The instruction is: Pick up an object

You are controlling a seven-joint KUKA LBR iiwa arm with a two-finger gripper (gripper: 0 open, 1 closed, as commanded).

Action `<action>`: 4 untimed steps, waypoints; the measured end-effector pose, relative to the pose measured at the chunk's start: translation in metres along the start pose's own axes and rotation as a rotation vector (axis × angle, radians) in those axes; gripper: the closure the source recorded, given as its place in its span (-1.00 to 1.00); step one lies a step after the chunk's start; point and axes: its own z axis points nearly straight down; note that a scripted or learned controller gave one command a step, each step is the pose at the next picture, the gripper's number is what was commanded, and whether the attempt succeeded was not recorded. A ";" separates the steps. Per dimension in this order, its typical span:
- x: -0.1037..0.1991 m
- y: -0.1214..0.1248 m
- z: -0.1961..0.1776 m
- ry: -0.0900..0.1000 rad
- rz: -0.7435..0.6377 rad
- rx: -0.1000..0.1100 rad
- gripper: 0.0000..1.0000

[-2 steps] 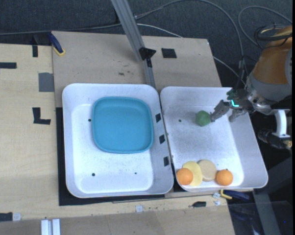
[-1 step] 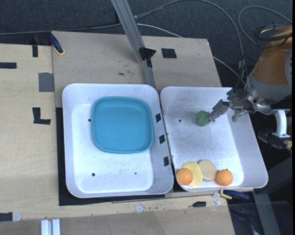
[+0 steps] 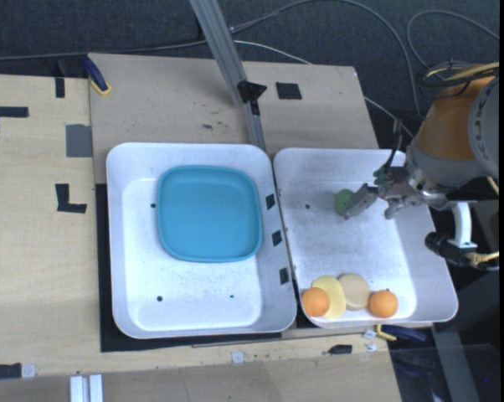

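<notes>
My gripper [image 3: 370,212] hangs over the upper part of the right bin [image 3: 319,170], open, with nothing between its fingers. A small green object [image 3: 343,198] lies on the bin floor, touching or just left of the left fingertip [image 3: 352,208]. Along the bin's near edge sit an orange ball [image 3: 316,301], a pale yellow round piece [image 3: 335,302], a cream round piece [image 3: 353,287] and a second orange ball [image 3: 383,303]. The grey arm with its orange band [image 3: 449,128] reaches in from the right.
A blue square plate [image 3: 210,213] lies in the left bin [image 3: 135,308]. A grey metal pole [image 3: 227,48] slants down to the bins' far edge. Cables run across the dark floor at the back right.
</notes>
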 end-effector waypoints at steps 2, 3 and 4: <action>0.000 0.007 0.068 -0.002 0.000 -0.005 -1.00; -0.001 0.008 0.057 -0.003 0.000 -0.007 1.00; 0.003 0.009 0.014 -0.001 0.000 -0.007 1.00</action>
